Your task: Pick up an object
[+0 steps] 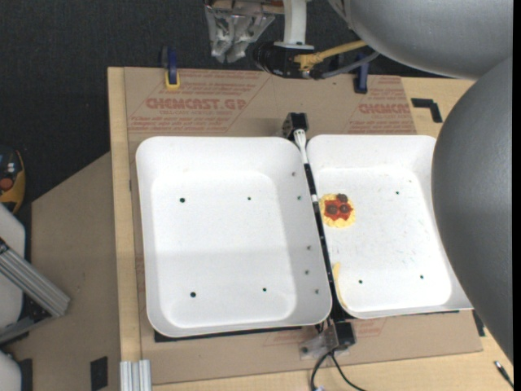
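The setting is a robotics laboratory or test cell. Two shallow white plastic bins, the left bin (pixel 220 235) and the right bin (pixel 391 235), are fixed side by side on a brown board desk (pixel 244 104) printed with a supplier name and held by blue clamps (pixel 171 68). The large grey robot arm housing (pixel 480 161), extruded aluminium framing (pixel 32 283), loose cabling (pixel 326 55) and dark carpeted floor (pixel 73 55) indicate an experimental rig rather than a home or shop.
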Action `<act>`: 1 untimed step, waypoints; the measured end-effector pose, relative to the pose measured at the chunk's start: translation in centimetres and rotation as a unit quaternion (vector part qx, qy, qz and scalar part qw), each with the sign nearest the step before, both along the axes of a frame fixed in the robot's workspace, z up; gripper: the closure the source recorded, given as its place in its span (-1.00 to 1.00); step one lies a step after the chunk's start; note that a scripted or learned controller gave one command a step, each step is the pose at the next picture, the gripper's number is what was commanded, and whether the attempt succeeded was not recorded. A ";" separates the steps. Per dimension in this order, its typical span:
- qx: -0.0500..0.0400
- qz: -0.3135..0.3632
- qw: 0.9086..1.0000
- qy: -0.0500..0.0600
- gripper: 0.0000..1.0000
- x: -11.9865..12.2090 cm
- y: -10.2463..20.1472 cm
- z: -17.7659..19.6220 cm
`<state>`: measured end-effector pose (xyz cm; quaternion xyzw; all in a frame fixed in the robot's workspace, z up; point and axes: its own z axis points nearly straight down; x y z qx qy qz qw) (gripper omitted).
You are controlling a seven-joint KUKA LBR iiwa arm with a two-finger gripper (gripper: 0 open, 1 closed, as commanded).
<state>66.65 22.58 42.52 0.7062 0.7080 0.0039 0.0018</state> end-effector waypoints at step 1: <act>-0.004 -0.002 1.000 0.012 1.00 -1.7 -0.2 -14.7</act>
